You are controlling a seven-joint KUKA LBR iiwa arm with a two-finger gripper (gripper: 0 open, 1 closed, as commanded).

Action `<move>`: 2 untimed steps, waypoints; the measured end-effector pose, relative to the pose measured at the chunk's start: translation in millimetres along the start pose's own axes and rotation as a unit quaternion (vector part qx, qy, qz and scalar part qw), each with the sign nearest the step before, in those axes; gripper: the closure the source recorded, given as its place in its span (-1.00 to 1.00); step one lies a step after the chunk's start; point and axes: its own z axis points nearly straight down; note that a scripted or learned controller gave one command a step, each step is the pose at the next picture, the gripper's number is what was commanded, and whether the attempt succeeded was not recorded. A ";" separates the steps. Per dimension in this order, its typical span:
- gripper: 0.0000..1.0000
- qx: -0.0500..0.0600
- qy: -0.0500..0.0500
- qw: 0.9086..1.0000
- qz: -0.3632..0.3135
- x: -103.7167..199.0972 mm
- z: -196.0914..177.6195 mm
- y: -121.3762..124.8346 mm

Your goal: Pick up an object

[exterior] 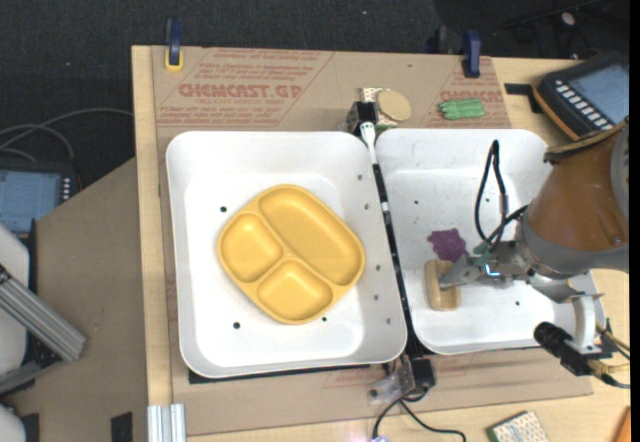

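Camera view, right bin (520, 155): my gripper (458, 275) sits low over a tan block (441, 287), with a purple scrap (447, 244) just beside. Whether I am clenched or released, I cannot tell. Risk: closing off-centre could nudge the block aside or snag the scrap. Left bin (190, 230): yellow divided plate (290, 252), well apart.

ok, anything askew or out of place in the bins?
The yellow divided plate sits rotated, corners skewed against the left bin walls. In the right bin, the purple object and tan block lie by the gripper. No spills or damage.
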 end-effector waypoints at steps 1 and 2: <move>-1.00 -0.003 -0.002 1.000 -0.005 37.2 0.1 56.9; 1.00 -0.007 0.000 1.000 -0.004 38.1 -13.2 58.3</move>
